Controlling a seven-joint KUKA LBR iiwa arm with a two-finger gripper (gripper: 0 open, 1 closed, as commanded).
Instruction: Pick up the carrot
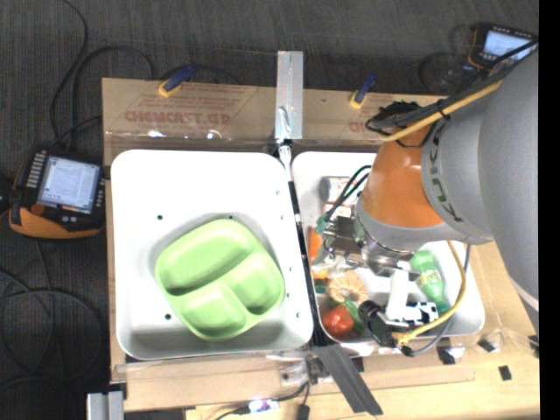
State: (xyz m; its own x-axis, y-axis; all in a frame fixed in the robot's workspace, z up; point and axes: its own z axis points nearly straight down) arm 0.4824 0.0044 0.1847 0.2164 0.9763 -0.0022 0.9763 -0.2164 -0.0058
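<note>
Camera view from above: two shallow white bins sit side by side on a brown board (192,112). The left bin (140,199) holds one thing, a light green plate (219,278) with three compartments, lying a little toward five o'clock from the bin's middle.

The right bin (472,309) is crowded. The grey arm (490,173), with its orange band, reaches in from three o'clock and covers much of the bin's middle. Its gripper (339,241) hangs low over the bin's left half; I cannot tell whether it is open or closed.

The carrot (313,245) shows as one small orange piece at nine o'clock in the right bin. It lies against the wall next to the left bin, just beside the gripper and partly hidden by it.

Toward six o'clock from the gripper lies one pale tan ridged thing (344,284). Near the bin's seven o'clock corner sits one red tomato (339,322), with one small green piece (352,308) touching it. At four o'clock lies one green bottle (430,276), with one black-and-white toy (424,311) just beside it. One small grey object (335,185) lies near twelve o'clock.

Two clamps (175,80) grip the board's twelve o'clock edge. Well apart from the bins, one handheld screen (63,186) rests on the floor at nine o'clock.
</note>
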